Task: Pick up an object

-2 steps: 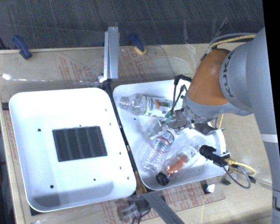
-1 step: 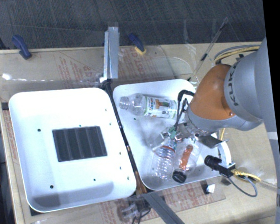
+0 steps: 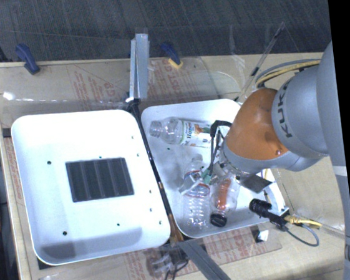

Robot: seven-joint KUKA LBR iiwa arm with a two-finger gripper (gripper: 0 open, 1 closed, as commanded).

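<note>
Right white bin [image 3: 166, 168]: three clear plastic bottles, label-wrapped one [image 3: 177, 130] at the back. End effector [image 3: 211, 171] lowered among them; grip state indiscernible.

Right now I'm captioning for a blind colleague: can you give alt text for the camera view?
A grey arm with an orange band reaches into the right bin, over several clear plastic bottles. The left bin shows a dark ridged panel.

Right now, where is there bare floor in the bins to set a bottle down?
The left bin is bare white floor all around its dark ribbed panel. The right bin is crowded: the labelled bottle, the clear bottle, the orange-tinted bottle and the arm above them.
</note>
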